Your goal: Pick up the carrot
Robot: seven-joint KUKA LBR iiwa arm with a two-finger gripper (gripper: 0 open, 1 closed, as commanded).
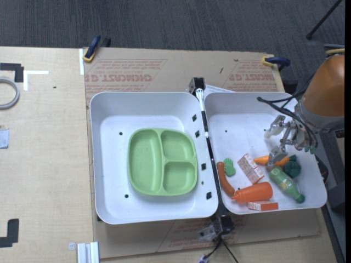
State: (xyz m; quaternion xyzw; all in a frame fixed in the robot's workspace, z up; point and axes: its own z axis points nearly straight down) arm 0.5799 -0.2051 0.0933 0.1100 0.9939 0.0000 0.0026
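1. My pincer [286, 144] hangs over the right bin [236, 111]; I cannot tell its state.
2. The carrot [272, 159] lies just below my tips, long axis running left-right, leafy end toward the bin's right wall.
3. A green bottle [286, 182] sits just beyond it.

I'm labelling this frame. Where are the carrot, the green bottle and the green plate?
carrot [264, 159], camera view, orange body.
green bottle [285, 183], camera view, mid-body.
green plate [143, 163], camera view, left compartment floor.
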